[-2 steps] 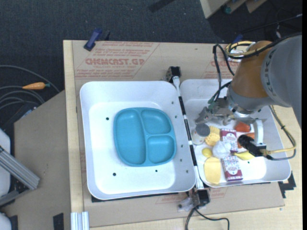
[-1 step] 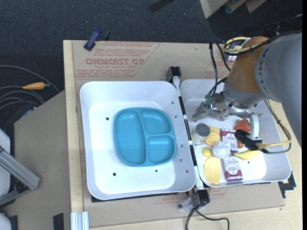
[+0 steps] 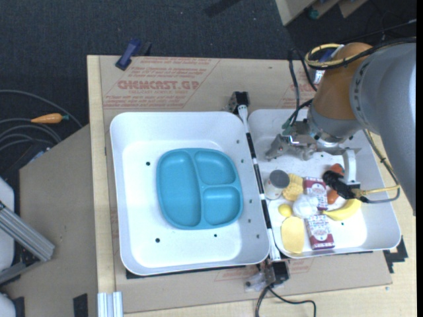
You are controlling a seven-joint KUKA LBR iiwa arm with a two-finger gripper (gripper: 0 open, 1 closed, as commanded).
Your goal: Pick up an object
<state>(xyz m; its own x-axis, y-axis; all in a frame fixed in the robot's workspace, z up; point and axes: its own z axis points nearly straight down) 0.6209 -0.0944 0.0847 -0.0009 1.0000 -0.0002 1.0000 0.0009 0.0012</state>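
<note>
Hovering over the back of the right bin (image 3: 383, 233), the pincer (image 3: 299, 144); finger spread not readable from this angle, so cannot tell whether open or closed, and nothing seen between the fingers. Candidate objects heaped toward the front of that bin: a banana (image 3: 345, 208) near the right wall, a round grey piece (image 3: 279, 177), a pale yellow lump (image 3: 293, 234), two small red-and-white packets (image 3: 320, 232), a small red-orange item (image 3: 334, 177). Left bin (image 3: 132, 243) carrying a blue three-compartment tray (image 3: 198, 187).

To do the step well: best to choose a piece standing apart from its neighbours, probably the grey round one or the banana at the heap's edge; come straight down, centred, fingers clearing the bin wall and the crowded packets; close fully before lifting.

Legible writing: "CHEMCAST" in red on the brown surface (image 3: 165, 81) behind the bins, followed by letters resembling "GP". Packet print too small to read.
</note>
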